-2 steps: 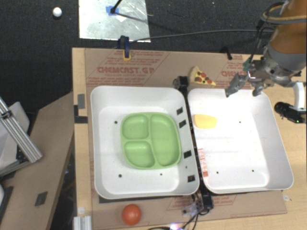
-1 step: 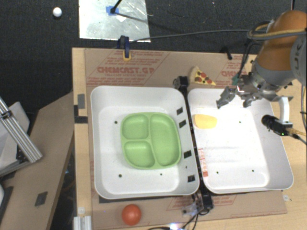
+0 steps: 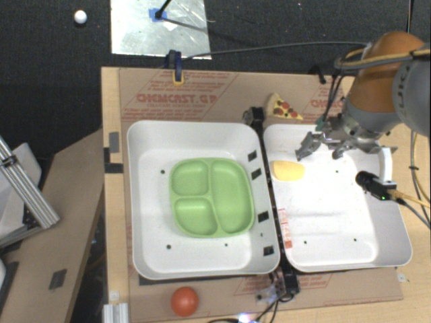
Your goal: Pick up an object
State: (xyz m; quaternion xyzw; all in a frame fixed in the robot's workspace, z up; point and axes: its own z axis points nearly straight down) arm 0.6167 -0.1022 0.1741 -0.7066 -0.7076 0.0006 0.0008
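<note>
A yellow rounded object [image 3: 288,171] lies in the right bin [image 3: 350,247], close to its left wall. My gripper [image 3: 322,149] hangs over the back of the right bin, up and to the right of the yellow object, apart from it. Its two fingers [image 3: 306,147] are spread, with nothing between them. A green divided plate [image 3: 211,196] sits in the middle of the left bin [image 3: 151,153].
A pizza-slice toy [image 3: 285,108] lies on the cardboard behind the right bin. An orange-red ball [image 3: 184,301] rests on the bench in front of the left bin. A blue clamp [image 3: 175,64] stands at the cardboard's back edge.
</note>
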